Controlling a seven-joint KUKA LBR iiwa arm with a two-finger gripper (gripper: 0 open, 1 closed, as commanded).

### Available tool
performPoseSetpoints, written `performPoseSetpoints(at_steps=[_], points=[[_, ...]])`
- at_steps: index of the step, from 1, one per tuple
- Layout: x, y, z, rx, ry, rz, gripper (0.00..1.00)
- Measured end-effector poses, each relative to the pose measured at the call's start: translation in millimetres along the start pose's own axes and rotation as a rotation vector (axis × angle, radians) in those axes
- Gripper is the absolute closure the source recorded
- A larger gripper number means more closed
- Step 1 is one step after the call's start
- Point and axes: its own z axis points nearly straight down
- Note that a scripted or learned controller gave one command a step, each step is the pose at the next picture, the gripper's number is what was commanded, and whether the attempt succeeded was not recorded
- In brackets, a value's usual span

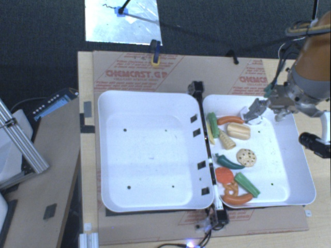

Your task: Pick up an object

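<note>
Approach step, nothing held. Gripper [257, 111] hovers over right bin [289, 154], fingers seemingly spread, though blurry. Bread roll [239, 132] lies just at its seven o'clock, hot dog [230, 120] beside it. Next: shift over roll, descend, close. Left bin [150, 149] at nine o'clock.

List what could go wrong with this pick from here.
1. The toy foods crowd the right white bin's left side; the gripper hangs by the orange carrot-like piece and tan bread roll, so closing may catch two or none.
2. The green pod lies against the bin's dividing wall, likely leaving little finger room.
</note>
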Motion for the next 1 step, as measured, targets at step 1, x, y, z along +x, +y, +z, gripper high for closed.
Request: performPoseSetpoints(at_steps=[1], points=[[0.2, 0.9, -11.3, -0.003, 0.0, -0.002, 1.0]])
